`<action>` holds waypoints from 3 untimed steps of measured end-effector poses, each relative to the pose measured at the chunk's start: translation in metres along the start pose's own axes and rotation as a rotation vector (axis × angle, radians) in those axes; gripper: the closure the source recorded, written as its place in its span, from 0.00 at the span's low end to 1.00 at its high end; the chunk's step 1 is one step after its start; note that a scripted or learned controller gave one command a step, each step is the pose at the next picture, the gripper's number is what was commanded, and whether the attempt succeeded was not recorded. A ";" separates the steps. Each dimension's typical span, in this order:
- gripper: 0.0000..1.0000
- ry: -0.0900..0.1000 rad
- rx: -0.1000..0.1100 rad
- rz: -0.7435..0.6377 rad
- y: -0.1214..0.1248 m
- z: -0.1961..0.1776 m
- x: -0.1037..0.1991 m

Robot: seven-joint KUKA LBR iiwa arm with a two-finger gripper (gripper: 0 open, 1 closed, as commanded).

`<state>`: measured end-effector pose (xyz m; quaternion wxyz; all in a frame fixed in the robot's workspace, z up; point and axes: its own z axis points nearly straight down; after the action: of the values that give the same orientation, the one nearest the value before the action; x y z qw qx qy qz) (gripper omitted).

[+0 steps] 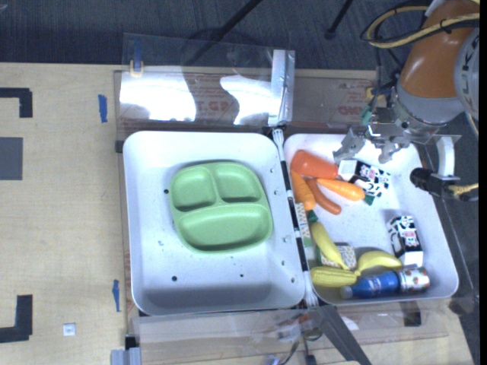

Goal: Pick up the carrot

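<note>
Two-finger metal gripper (370, 146) is hovering over the right white bin (440, 238), jaws spread wide, gripping nothing. Glossy orange plastic toy carrot (341, 189) is lying just below-left of it, resting among other orange pieces. Likely light, rigid, slippery; I'd be pinching across the thick mid-section.

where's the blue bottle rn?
In the camera view, the blue bottle lies on its side at the front edge of the right bin, just below the bananas.
</note>
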<state>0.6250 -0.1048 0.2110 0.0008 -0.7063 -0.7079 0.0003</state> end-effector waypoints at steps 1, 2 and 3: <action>0.00 -0.003 -0.009 0.042 0.022 0.087 -0.033; 0.00 -0.014 -0.028 -0.174 0.010 0.093 -0.027; 0.00 -0.010 0.004 -0.169 0.030 0.085 0.000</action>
<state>0.6546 -0.1049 0.1256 -0.0014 -0.6439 -0.7651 0.0053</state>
